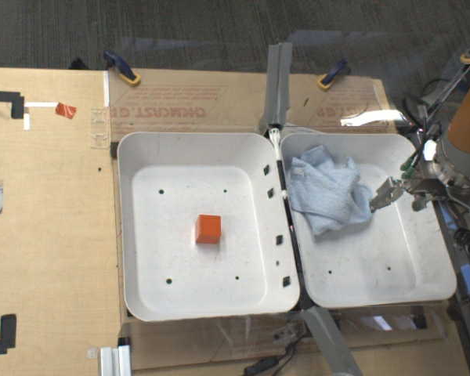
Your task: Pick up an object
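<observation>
Pincer (393, 195) low over the right bin (392, 288), near its right side, fingers pointing left; whether spread or closed cannot be told at this angle. Nothing seen between them. Crumpled light-blue cloth (327, 189) lies just left of the fingertips, in the upper-left part of the same bin, near but apparently not touching. Orange block (208, 229) sits well apart, mid-floor of the left bin (141, 288). Both bins rest on the bench (39, 233).

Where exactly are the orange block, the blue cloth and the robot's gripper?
orange block (208, 229): camera view, on its top face, in the left bin.
blue cloth (327, 188): camera view, middle of the crumpled fabric, in the right bin.
gripper (397, 193): camera view, between its fingertips, beside the cloth.
</observation>
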### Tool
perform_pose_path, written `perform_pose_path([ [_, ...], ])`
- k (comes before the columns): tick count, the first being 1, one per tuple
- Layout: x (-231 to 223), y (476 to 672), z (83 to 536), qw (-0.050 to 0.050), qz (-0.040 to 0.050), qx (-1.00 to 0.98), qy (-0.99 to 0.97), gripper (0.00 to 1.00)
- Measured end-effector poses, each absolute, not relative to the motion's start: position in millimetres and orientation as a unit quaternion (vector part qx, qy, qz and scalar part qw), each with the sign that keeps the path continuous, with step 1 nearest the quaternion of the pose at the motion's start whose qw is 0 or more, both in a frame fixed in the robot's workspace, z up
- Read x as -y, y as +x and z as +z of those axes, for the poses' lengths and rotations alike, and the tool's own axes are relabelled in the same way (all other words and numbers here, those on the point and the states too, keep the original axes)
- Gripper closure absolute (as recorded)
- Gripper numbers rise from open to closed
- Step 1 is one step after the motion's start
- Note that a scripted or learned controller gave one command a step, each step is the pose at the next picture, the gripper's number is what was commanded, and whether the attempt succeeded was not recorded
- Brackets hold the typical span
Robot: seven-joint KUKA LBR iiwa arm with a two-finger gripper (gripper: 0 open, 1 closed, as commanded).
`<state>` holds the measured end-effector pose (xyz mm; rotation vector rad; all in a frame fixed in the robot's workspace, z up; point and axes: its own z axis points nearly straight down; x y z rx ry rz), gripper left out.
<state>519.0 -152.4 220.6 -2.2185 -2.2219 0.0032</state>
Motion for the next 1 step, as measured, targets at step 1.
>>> perform_pose_path([
  [1, 153.5, 583.6, 93.1, -0.001, -0.0004, 0.675, -0.738, 0.00],
])
